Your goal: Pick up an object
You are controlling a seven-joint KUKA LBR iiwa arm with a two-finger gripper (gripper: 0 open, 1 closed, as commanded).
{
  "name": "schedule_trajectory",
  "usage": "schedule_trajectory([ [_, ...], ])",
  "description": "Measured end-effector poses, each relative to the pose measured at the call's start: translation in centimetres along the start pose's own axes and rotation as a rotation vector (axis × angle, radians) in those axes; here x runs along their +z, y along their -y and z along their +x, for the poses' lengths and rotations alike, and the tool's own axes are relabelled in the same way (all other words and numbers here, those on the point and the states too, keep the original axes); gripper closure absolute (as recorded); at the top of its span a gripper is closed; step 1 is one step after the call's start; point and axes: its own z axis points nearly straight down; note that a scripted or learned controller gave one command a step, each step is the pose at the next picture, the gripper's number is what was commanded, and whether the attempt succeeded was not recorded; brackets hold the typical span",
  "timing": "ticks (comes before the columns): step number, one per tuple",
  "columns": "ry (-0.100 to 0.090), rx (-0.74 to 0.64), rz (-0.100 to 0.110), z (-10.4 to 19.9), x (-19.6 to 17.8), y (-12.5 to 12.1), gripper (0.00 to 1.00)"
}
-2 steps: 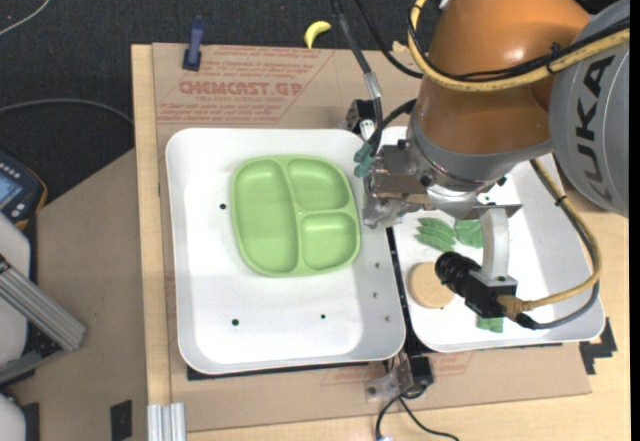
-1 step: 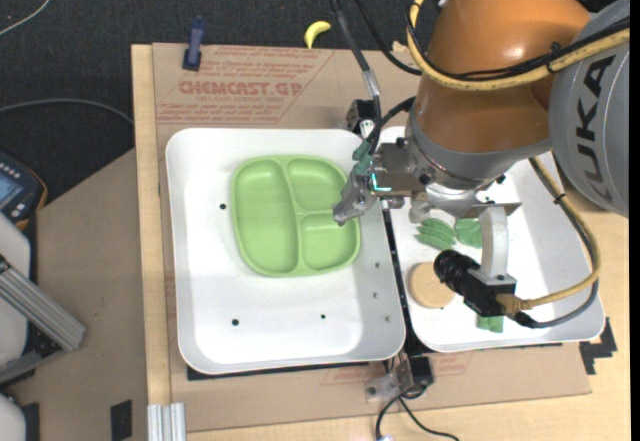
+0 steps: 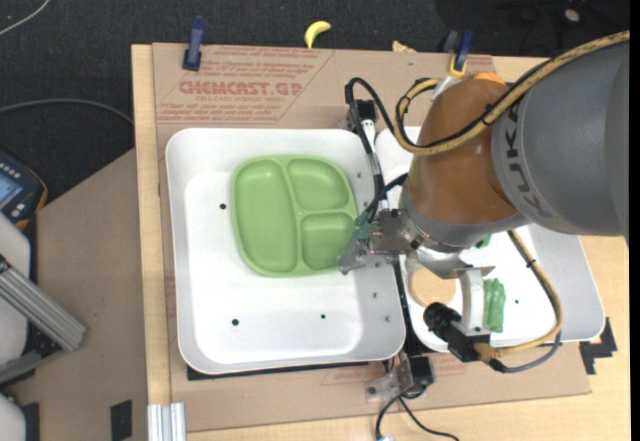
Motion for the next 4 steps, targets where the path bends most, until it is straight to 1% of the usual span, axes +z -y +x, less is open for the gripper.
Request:
schedule_trajectory([
  [1,-0.005,-0.004,-0.017,0.4,-1.9,-0.2,1.00],
  [2,-0.004,-0.005,-0.036,-4.3,-18.6,0.3,1.00],
  [3,-0.005,-0.014,-0.020,2.3,-19.3,-0.9,1.00],
  [4,-0.005,-0.010,-0.021,3.7,-22.6,0.6,1.00],
])
